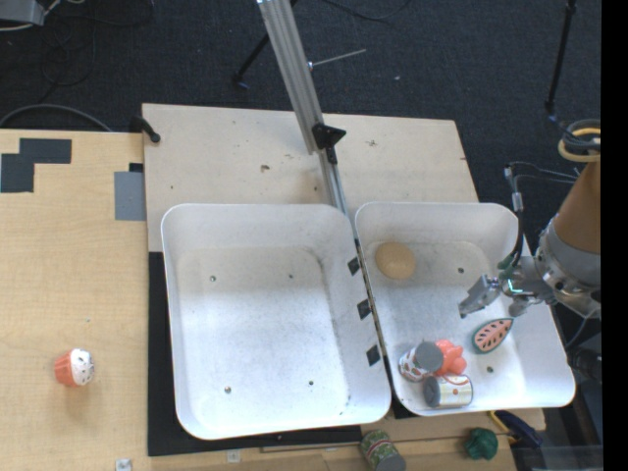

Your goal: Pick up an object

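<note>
The arm reaches in from the right over the right bin (535,386), and its pincer (488,295) hangs above the bin's right half with its grey fingers spread apart and nothing between them. Just below and to the right of the pincer lies a watermelon-slice toy (493,335), red with a green rind, on the bin floor; it is near the fingertips but apart from them. Up and to the left of the pincer, well apart from it, a round tan ball (396,260) rests near the bin's upper left part. Toward the bin's lower edge, below and left of the pincer, sits a small cluster: a grey rounded piece (427,355) touching an orange-red toy (450,356), and just beneath them a small can (448,392) lying on its side. The left bin (186,226) stands beside the right one, their rims meeting along the middle. On the wooden surface (59,263) at the far left sits a small red and white toy (75,368), and a green object (480,444) lies below the right bin's front rim
</note>
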Tool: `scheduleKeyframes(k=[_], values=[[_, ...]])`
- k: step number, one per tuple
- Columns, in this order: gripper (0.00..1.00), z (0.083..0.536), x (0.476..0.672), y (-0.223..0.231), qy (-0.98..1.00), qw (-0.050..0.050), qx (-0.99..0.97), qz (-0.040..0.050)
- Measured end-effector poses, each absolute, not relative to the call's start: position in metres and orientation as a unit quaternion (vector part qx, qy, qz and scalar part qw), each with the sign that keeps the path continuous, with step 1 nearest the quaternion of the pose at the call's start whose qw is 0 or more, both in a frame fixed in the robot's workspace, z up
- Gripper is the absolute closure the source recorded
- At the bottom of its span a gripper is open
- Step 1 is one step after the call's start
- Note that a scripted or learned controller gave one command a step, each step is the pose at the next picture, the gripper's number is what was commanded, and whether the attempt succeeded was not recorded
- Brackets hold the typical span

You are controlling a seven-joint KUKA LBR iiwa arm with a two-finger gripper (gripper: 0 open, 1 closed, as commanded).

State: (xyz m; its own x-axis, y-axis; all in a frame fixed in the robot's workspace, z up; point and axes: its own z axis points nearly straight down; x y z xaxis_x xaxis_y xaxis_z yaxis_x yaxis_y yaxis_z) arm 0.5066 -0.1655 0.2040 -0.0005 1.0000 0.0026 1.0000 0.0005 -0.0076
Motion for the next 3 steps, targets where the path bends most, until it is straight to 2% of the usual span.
scheduleKeyframes(k=[1, 2, 3], values=[[0.0, 0.206, 0.508, -0.166, -0.707, 0.001, -0.708, 0.0004], [0.0, 0.158, 0.501, -0.172, -0.707, 0.004, -0.707, 0.0019], [0.0, 0.117, 0.497, -0.174, -0.707, -0.001, -0.708, -0.0002]])
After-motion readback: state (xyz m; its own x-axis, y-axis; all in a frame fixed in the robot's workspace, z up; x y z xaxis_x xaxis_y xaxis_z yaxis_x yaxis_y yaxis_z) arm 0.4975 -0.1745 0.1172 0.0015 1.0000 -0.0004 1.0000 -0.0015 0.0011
